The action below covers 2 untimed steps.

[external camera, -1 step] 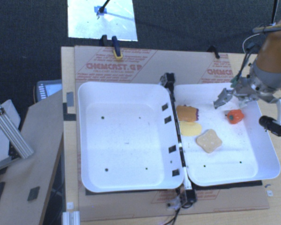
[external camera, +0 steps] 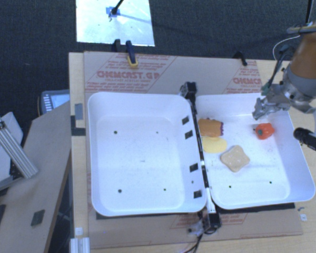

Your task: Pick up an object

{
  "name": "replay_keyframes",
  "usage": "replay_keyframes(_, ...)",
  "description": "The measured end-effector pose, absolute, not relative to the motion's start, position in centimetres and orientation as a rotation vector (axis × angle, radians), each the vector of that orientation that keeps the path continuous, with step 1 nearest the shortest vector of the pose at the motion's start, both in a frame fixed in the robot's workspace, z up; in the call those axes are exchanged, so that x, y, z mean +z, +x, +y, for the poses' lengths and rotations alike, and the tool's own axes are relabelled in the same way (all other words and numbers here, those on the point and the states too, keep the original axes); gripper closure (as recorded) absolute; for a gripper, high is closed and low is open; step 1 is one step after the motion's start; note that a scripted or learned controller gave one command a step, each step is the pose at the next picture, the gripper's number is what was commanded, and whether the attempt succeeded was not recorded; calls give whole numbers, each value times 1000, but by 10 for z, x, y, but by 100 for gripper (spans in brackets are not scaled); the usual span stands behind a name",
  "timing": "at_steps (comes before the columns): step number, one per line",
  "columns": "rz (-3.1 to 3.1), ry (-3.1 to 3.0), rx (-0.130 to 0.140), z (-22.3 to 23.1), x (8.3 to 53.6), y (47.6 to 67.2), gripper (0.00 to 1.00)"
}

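1. Progress: nothing picked up yet, going by this view. All objs lie on the floor of the right bin [external camera: 300,186]. Whole pick is left: choose target, descend, grip, lift.
2. End effector [external camera: 263,109] hangs at the right bin's back-right area, just above and beside the red-orange object [external camera: 263,131]. Can't tell if its tips are apart or together; too small and blurred. No obj visibly between them.
3. Likely target, judging by proximity: the red-orange obj, small and rounded w/ a greenish bit on one side, maybe a toy vegetable. Looks smooth, plastic-like.
4. Other objs in right bin, near the divider side: orange-brown lump w/ purple patch [external camera: 210,127], irregular shape; flat pale yellow piece [external camera: 215,145], soft oval outline, just in front of it; tan scalloped piece [external camera: 235,158], thick, matte, biscuit-like, touching or nearly touching the yellow one.
5. Left bin [external camera: 95,141]: shallow white moulded plastic, rounded corners, a few dark dots on its floor.
6. Bins sit on a board w/ red lettering on the bench [external camera: 73,157]; black clips along the shared edge.
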<state>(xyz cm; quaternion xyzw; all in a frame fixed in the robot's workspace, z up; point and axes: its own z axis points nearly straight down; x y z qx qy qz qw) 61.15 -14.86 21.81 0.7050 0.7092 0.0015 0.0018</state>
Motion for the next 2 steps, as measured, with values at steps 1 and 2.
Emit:
replay_keyframes(1, 2231, 2198, 20, -54, 340, 605, 100)
replay_keyframes(2, 2240, 2206, 8, 62, 340, 593, 100)
